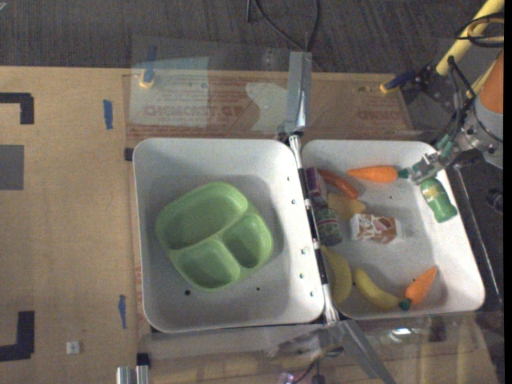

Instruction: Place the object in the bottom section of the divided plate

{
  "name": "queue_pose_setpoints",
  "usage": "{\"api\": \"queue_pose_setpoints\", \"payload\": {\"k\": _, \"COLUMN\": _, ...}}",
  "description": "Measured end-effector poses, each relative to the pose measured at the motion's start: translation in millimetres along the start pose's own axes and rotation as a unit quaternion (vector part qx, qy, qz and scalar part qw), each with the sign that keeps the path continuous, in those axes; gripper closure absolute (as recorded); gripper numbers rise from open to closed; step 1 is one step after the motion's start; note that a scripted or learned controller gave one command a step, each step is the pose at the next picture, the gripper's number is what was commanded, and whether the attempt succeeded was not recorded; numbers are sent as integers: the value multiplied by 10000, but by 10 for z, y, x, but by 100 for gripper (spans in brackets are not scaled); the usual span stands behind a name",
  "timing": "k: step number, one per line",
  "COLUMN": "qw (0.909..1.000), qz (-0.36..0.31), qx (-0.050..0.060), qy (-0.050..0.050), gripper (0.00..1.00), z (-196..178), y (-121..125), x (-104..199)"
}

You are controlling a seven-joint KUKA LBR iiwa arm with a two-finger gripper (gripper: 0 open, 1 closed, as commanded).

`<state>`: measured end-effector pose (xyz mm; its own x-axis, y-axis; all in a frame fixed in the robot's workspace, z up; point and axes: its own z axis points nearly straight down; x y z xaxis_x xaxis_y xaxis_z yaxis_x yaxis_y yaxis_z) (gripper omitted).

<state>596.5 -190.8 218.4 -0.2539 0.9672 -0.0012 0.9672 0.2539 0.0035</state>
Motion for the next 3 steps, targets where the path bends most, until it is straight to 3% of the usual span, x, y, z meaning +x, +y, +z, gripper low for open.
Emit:
{"api": "queue_pose_setpoints", "payload": {"k": 1, "qw": 10000, "qz": 0, "qx": -2, "qy": 0, "gripper": 100, "z": -136, "y": 399, "x": 914}}
{"api": "queue_pose_setpoints", "payload": {"k": 2, "qw": 9973, "qz": -739, "qx": 14, "qy": 10, "gripper": 100, "z": 333, "y": 781, "x": 1460}}
{"api": "queue_pose_setpoints", "payload": {"k": 3, "qw": 9729, "qz": -2313, "qx": 8, "qy": 13, "gripper": 100, "z": 329, "y": 815, "x": 2103}}
